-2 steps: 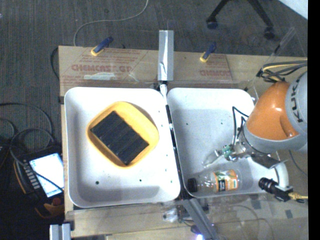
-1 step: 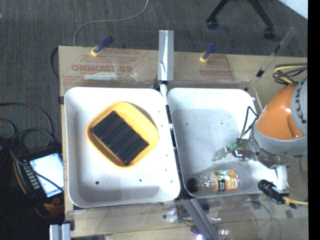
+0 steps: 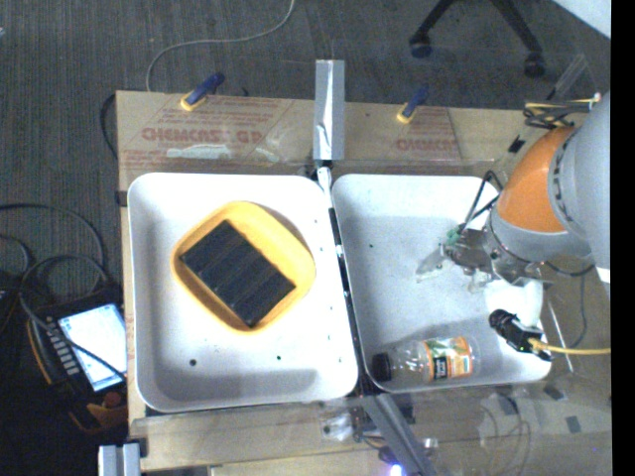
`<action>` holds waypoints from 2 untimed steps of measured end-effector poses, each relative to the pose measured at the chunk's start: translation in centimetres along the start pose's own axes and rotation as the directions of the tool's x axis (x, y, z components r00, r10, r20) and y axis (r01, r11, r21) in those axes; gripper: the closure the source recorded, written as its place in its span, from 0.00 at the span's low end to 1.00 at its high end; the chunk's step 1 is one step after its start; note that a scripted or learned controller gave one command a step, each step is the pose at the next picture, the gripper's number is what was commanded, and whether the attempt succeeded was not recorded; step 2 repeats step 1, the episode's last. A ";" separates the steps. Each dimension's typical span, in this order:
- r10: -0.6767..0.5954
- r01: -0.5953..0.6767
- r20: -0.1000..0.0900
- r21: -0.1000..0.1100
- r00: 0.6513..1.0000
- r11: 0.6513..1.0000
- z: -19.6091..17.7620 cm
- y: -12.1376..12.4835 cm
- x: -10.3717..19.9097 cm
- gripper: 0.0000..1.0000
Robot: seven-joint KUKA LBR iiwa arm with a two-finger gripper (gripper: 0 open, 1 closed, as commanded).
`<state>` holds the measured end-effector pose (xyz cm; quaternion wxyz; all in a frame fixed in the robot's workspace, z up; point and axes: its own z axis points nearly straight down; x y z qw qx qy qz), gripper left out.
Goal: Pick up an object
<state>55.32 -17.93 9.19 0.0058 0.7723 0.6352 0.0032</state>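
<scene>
Gripper (image 3: pixel 466 258) hovers over right bin (image 3: pixel 397 216) near its right edge; jaw state unclear, nothing visibly held. Plastic bottle (image 3: pixel 429 359) lies on side along right bin's front wall, likeliest target. Yellow dish (image 3: pixel 243 264) sits mid left bin (image 3: pixel 159 355), untouched

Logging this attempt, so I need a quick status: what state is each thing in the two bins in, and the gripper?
Yellow dish: upright in the left bin, dark ridged block inside.
Bottle: lying on its side, capped, at the right bin's near edge.
Gripper: over the right bin, holding nothing visible.
</scene>
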 end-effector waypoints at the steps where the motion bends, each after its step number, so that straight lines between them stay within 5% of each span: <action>1: -0.133 0.133 0.002 -0.008 0.991 0.991 -0.2 -6.1 -1.7 0.00; 2: -0.133 0.133 0.002 -0.008 0.991 0.991 -0.2 -6.1 -1.7 0.00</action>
